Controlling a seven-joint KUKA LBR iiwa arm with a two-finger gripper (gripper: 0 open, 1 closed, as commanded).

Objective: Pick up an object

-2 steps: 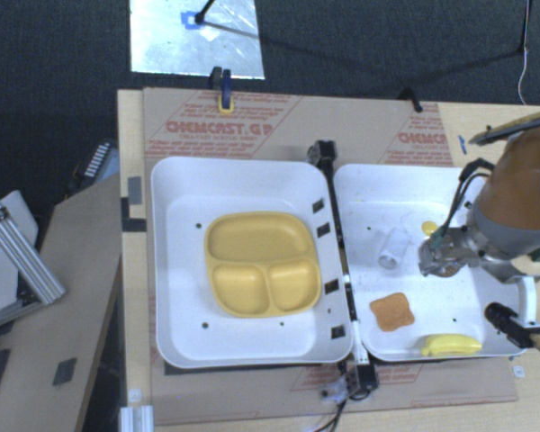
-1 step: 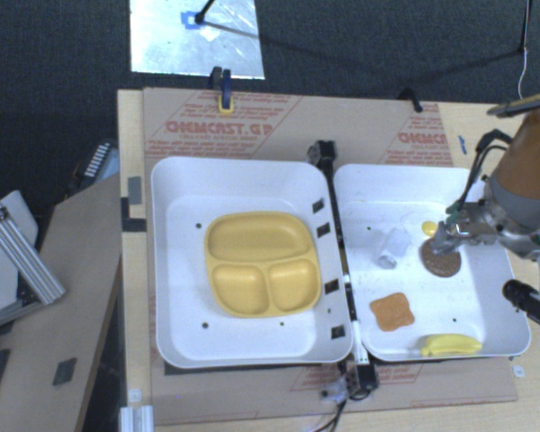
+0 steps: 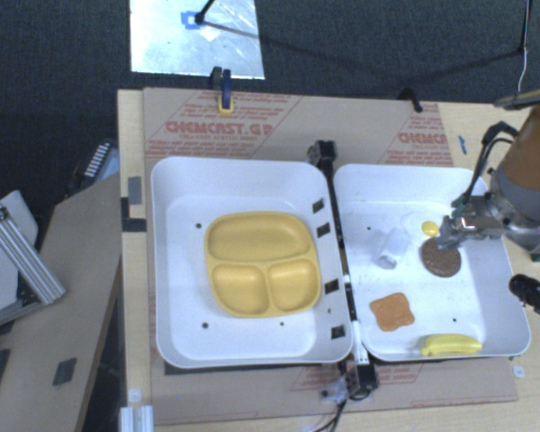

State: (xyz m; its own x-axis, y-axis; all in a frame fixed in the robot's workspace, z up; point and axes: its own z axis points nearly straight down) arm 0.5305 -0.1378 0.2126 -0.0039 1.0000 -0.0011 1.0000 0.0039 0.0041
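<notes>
In the right bin (image 3: 486, 196) lie a brown round disc (image 3: 441, 260), a small yellow piece (image 3: 429, 229), a clear little cup (image 3: 391, 246), an orange flat piece (image 3: 391, 311) and a yellow banana-like piece (image 3: 450, 344). My gripper (image 3: 452, 233) hangs just above the upper edge of the brown disc, beside the small yellow piece. Nothing shows between its tips.
The left bin (image 3: 175, 196) holds a yellow divided plate (image 3: 256, 263). A black divider with clips (image 3: 328, 232) runs between the bins. The arm's grey body and orange band (image 3: 531, 165) hang over the right bin's far right side.
</notes>
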